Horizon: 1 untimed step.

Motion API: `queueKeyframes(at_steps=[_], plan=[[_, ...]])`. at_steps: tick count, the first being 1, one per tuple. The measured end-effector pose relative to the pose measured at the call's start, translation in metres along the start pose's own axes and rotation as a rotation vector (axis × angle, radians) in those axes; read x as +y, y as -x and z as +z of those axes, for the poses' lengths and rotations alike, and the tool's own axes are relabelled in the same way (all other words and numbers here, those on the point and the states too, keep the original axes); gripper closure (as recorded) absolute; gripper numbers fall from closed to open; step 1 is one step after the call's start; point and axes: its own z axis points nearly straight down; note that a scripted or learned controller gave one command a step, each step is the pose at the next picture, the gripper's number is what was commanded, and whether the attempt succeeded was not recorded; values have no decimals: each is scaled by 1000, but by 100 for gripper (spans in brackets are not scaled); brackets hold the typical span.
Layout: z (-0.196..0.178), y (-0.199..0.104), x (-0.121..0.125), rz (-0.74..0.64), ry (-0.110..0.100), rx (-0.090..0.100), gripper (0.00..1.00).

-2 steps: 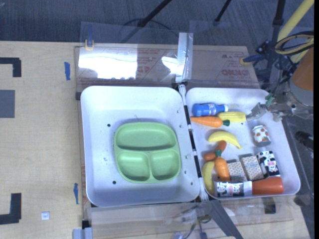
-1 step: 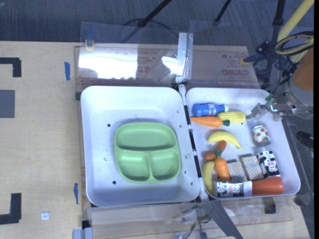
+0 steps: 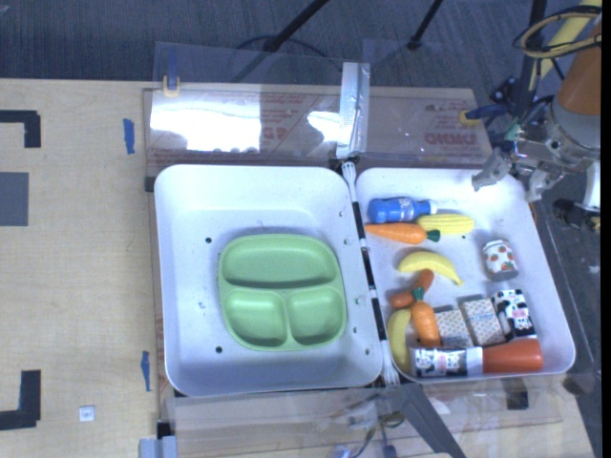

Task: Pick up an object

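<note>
I stand in a robotics lab. Below and left of my fingers [image 3: 509, 173], two white bins [image 3: 181, 198] sit on a wooden bench [image 3: 67, 256] marked with black tape [image 3: 24, 127] and blue tape [image 3: 129, 135]. Clear acrylic panels [image 3: 248, 113] rise behind them. Tripod legs [image 3: 315, 8] cross grey carpet [image 3: 95, 17] beyond.

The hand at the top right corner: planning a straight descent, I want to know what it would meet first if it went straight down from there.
Probably the right bin's bare upper right corner or its rim below the hand. The toys lie further in, the corn cob nearest. Depth is unclear from this slanted view.
</note>
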Motion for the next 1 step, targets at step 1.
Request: queueKeyframes(at_steps=[1], plan=[[35,-56,-8,-297,-5,3,0]])
